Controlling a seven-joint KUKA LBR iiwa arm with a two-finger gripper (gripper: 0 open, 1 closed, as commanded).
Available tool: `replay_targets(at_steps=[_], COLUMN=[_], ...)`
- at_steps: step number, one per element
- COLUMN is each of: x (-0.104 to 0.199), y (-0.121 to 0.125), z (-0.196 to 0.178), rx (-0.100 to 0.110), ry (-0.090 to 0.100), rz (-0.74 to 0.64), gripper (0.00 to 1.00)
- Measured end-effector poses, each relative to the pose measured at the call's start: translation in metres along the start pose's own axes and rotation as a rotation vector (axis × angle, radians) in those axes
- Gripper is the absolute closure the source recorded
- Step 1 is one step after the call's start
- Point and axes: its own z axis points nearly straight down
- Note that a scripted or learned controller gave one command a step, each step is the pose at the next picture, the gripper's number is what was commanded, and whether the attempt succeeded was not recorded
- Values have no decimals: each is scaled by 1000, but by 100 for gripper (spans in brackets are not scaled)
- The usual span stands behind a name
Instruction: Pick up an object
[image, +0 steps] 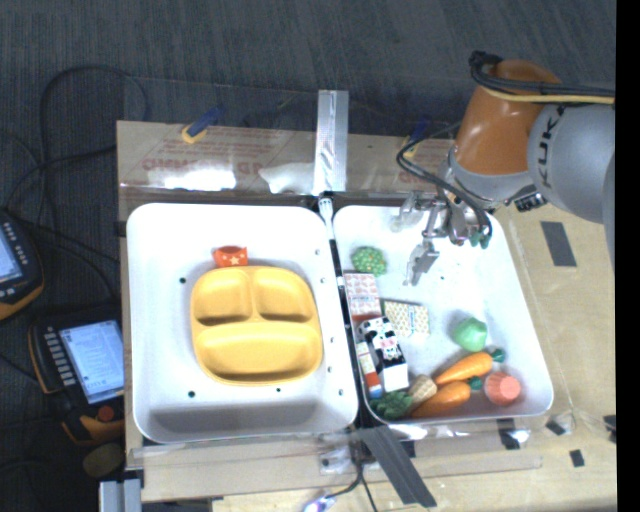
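Observation:
My gripper (422, 262) hangs over the far part of the right bin (520, 300), fingers pointing down, with nothing seen between them. A green round toy (368, 260) lies just to its left. Nearer the front lie patterned cards (405, 318), a black-and-white cow-pattern block (380, 340), a green ball (469, 332), two orange carrots (462, 368) and a pink round piece (504, 388). The left bin (160, 300) holds a yellow divided plate (256, 325) and a small red block (230, 256).
The metal divider (331, 140) runs between the bins at the back. Cables and a teach pendant (12, 260) lie off the bench at the left. Bare white floor shows in the right bin around the gripper.

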Motion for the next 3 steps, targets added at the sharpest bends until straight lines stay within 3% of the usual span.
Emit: replay_targets(at_steps=[1,2,3], x=[54,101,157], y=[-44,-103,-65], z=[42,51,49], rx=[0,2,4], ry=[-13,-10,-17], rz=[-81,-293,-106], gripper=[0,0,0])
